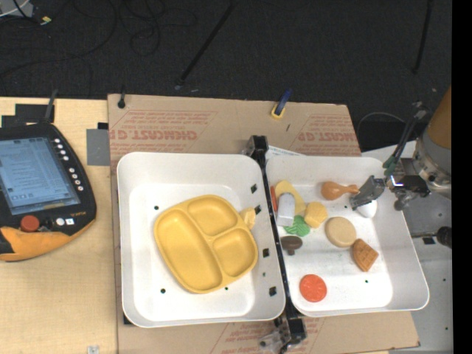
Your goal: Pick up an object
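Note:
The right bin (402, 286) holds several toy foods. Among them are an orange drumstick (335, 190), a tan round piece (341, 231), a brown waffle-like block (364, 255), a red disc (313, 287), a yellow chunk (316, 214), a green piece (297, 226) and a white cylinder (285, 211). My gripper (366, 195) reaches in from the right and hangs low over the bin's upper right part. It is just right of the drumstick and above the tan round piece. I see nothing held in it.
In the left bin (140, 198) lies a yellow divided plate (206, 242). A black divider (271, 227) separates the bins. A tablet-like pendant (40, 186) rests on the bench at far left. Cardboard (192, 124) lies under both bins.

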`<action>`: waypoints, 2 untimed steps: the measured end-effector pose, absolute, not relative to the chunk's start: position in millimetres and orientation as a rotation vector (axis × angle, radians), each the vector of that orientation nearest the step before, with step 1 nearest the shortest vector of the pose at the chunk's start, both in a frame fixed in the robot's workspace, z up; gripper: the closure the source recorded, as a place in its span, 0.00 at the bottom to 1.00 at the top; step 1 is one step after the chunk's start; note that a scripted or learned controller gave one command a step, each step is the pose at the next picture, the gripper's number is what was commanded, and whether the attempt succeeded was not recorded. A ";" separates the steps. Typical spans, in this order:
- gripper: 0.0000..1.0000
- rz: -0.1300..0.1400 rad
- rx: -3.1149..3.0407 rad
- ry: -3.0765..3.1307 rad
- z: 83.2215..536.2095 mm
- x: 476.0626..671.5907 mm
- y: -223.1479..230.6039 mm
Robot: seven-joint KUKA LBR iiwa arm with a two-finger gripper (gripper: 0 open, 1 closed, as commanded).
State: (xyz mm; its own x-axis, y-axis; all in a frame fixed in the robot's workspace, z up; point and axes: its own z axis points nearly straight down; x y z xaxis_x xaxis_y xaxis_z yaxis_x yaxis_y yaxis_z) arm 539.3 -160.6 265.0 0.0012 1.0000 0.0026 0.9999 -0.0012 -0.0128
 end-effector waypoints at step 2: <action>0.00 0.005 -2.216 -2.219 226.7 538.4 -161.9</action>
State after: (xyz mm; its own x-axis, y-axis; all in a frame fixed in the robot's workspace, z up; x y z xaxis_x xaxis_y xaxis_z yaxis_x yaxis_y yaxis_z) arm 538.4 -161.9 226.7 -0.0012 1.0000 0.0019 1.0000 0.0013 -0.0067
